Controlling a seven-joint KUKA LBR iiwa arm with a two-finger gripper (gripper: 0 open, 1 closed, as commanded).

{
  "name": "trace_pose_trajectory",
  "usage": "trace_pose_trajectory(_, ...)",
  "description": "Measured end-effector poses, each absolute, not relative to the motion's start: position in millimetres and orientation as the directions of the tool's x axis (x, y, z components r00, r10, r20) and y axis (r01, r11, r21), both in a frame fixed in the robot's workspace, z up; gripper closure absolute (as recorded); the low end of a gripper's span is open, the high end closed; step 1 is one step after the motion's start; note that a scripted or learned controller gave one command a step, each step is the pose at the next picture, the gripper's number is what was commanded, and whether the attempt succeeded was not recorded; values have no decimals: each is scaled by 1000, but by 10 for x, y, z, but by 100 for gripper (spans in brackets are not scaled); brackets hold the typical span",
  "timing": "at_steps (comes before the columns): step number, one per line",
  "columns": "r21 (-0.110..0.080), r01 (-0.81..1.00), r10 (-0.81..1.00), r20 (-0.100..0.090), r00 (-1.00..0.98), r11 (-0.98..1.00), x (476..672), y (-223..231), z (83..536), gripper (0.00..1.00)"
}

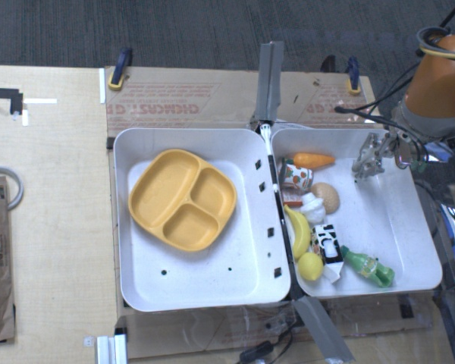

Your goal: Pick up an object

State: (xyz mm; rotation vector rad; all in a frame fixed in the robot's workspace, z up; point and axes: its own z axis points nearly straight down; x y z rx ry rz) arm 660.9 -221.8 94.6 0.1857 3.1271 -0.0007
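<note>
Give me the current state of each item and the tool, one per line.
tool: above right bin's far side, holding nothing visible
yellow divided plate: flat in left bin
carrot: lying near far wall
banana: lying by divider
lemon: beside banana's end
green bottle: on its side

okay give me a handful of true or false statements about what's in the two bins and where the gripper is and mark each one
1. The yellow divided plate lies in the left bin. True.
2. The carrot sits in the left bin. False: it is in the right bin, near its far edge.
3. The banana lies along the right bin's left wall. True.
4. The gripper holds the green bottle. False: the bottle lies on the bin floor, apart from the gripper.
</note>
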Motion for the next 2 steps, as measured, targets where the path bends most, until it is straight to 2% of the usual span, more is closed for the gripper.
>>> trace_pose_trajectory(1, -1, -86, -86, -6, -996, 996, 6543, -2212, 940, 100)
trace_pose_trajectory(2, -2, -84, -84, -14, -996, 996, 6564, -2210, 1059, 100)
